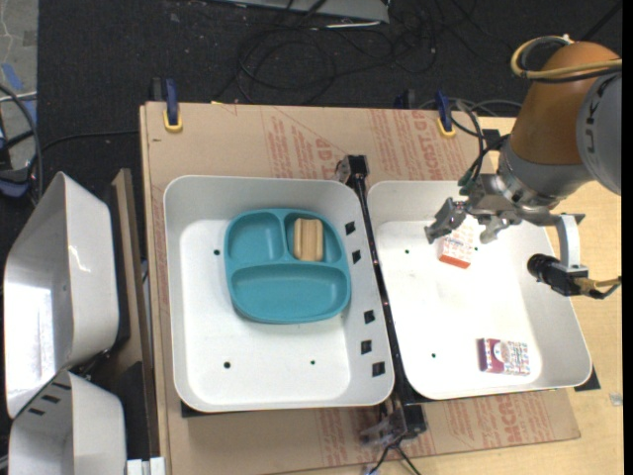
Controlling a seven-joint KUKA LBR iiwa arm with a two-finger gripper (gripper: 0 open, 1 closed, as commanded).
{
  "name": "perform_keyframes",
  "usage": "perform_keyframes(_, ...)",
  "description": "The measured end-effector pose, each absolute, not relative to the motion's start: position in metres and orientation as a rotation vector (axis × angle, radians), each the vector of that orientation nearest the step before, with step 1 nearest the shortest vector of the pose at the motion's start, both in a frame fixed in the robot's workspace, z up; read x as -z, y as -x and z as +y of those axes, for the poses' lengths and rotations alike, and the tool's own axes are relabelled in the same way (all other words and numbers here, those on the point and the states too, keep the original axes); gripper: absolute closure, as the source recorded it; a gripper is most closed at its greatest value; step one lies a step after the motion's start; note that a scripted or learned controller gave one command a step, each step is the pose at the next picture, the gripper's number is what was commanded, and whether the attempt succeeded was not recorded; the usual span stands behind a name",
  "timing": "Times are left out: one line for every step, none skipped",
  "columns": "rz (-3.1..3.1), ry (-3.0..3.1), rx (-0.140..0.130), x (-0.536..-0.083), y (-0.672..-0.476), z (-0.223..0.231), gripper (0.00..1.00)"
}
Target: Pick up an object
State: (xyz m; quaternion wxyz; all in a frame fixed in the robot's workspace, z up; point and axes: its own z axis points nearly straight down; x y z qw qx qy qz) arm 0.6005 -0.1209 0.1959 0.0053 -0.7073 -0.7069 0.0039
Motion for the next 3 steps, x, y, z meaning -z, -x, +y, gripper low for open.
perform_keyframes(-2.223,2.22,0.0,-0.203,-0.603,-0.121,0.0)
perform_keyframes(-2.22,2.218,-0.005,-0.149,-0.613,-0.121,0.0)
perform_keyframes(-2.224,2.227,0.001,-0.1,-0.614,-0.122,0.0)
